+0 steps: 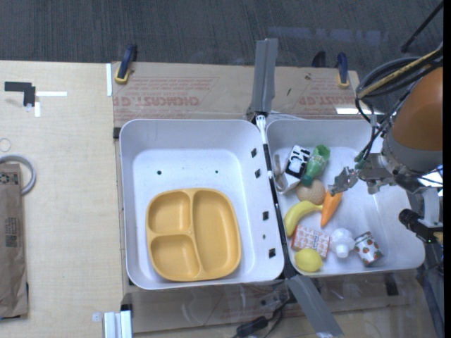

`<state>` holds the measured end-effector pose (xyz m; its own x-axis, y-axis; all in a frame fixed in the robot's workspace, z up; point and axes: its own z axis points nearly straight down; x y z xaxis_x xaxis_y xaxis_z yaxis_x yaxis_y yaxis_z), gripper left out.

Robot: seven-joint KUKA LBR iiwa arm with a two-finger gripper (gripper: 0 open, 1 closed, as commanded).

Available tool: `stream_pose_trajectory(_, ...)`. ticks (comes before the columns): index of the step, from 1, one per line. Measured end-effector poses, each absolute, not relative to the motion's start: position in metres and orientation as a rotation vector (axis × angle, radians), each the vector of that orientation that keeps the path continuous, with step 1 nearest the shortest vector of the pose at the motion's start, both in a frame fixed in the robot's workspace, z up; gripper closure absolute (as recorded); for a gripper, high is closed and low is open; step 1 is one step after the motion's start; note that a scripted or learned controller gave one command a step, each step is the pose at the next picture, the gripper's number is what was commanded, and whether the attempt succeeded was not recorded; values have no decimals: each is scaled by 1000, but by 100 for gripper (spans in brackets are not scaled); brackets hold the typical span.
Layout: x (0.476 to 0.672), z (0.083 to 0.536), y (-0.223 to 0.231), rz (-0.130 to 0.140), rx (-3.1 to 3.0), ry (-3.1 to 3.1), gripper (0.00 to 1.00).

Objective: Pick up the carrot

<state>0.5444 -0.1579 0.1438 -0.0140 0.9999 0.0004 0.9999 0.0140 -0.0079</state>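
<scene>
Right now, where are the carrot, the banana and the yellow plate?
carrot (330, 208), camera view, middle of its orange body.
banana (299, 214), camera view, middle of its curve.
yellow plate (237, 238), camera view, right rim.

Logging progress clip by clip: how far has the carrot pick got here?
Done: the two-finger gripper has reached the right white bin, at the top end of the orange tapered carrot. In hand: a grasp try; the view does not settle whether the carrot is gripped. Left: the carrot lies among the yellow banana and other items, so gripping and lifting remain.
</scene>
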Motion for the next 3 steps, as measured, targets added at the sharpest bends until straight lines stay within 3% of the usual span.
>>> stream_pose_trajectory(1, 528, 89, -125, 4, -1935, -2471, 0)
stream_pose_trajectory(2, 528, 94, -126, 9, -1939, -2465, 100)
stream_pose_trajectory(3, 601, 245, -105, 8, -1981, -2436, 100)
